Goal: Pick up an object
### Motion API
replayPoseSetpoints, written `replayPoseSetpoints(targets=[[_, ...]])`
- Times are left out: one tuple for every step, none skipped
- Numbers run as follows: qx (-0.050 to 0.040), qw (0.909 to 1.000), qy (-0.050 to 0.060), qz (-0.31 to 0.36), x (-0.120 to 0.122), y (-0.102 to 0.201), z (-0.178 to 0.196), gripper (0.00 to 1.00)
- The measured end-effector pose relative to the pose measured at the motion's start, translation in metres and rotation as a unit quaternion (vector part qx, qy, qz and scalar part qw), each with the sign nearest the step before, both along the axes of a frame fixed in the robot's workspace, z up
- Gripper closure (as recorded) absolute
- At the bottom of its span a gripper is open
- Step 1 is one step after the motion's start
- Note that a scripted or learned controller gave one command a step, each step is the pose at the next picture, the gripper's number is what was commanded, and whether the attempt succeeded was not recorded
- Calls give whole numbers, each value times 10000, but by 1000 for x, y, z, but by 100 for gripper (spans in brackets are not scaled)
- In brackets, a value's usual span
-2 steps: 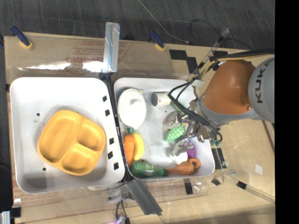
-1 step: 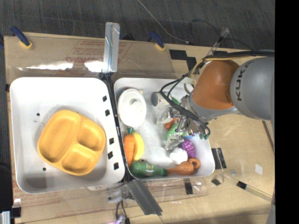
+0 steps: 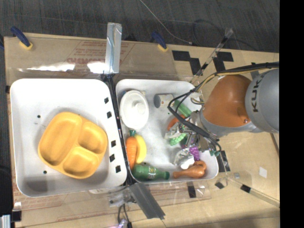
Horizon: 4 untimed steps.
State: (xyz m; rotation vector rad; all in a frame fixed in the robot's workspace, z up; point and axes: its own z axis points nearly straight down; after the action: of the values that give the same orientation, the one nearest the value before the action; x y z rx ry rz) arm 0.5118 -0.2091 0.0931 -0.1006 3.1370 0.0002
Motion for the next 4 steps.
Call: replayPoseSetpoints(targets=[[-6, 10000, -19, 41, 3, 2, 11, 100], [-22, 9984, -61, -570, 80, 3, 156, 100], [3, 10000, 20, -20, 76, 42, 96, 100], [-10, 9946, -20, -1036, 138, 11, 152, 100]])
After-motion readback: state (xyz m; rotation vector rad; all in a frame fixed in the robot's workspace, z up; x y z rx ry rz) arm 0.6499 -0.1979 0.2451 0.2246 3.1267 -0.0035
